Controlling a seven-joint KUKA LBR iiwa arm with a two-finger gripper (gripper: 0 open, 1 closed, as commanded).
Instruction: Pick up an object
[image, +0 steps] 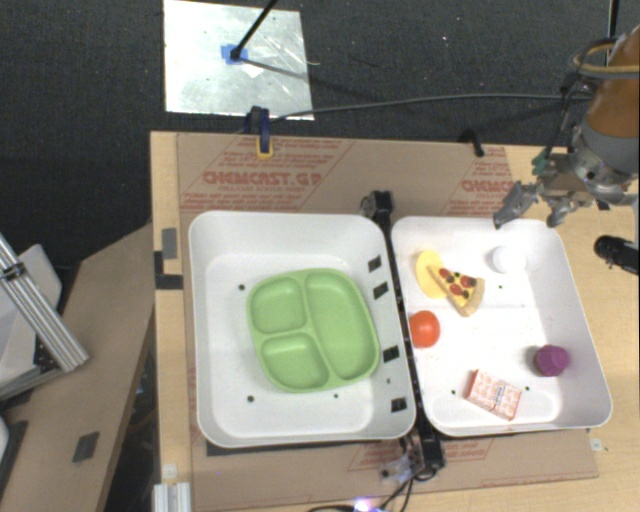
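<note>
The right bin (575, 300) holds a pizza slice toy (461, 289) lying on a yellow piece (430, 272), an orange-red ball (425, 328), a purple ball (552, 359), a pink patterned packet (495, 393) and a white round object (503, 259). My gripper (533, 202) hangs above the bin's far edge, at the upper right, with its two fingers spread apart and nothing between them. It is well clear of all the objects, and the white round object lies nearest below it.
The left bin (215, 300) holds a green divided tray (312, 328). A black divider with clips (395, 310) runs between the bins. A cable (420, 100) crosses the back, and a blue-yellow clamp (261, 131) sits at the bench's far edge.
</note>
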